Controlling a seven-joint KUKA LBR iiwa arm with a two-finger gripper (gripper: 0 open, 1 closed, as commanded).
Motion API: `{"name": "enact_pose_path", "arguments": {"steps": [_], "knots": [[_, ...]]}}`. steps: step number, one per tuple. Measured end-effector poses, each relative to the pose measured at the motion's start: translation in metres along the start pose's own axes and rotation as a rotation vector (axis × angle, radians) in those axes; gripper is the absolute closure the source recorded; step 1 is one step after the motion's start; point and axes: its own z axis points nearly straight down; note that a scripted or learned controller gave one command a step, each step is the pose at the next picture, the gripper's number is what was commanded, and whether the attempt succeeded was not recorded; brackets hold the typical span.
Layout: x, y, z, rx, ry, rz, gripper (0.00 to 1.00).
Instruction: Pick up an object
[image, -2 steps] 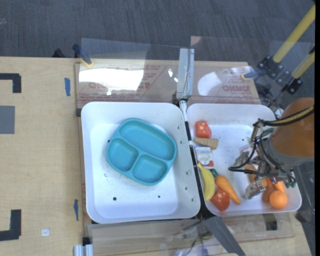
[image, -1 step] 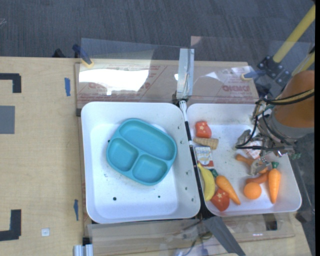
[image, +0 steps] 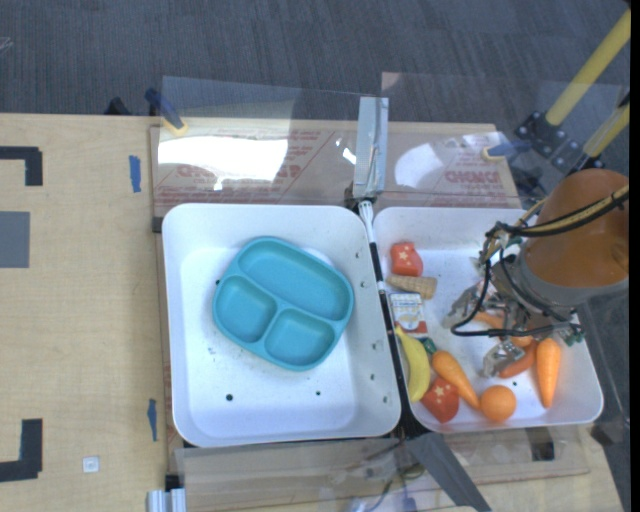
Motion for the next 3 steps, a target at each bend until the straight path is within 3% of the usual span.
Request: {"name": "enact_pose_path", "arguments": {"steps": [1, 2, 3], "knots": [[0.013, -0.067, 0.001, 0.003, -0.001, 0.051, 0.0], [-0.009, -0.041, 0.001, 0.001, 0.0, 0.155, 0.0], [0.055, -0.059, 0.0, 0.002, 0.003, 0.21, 0.0]]}}
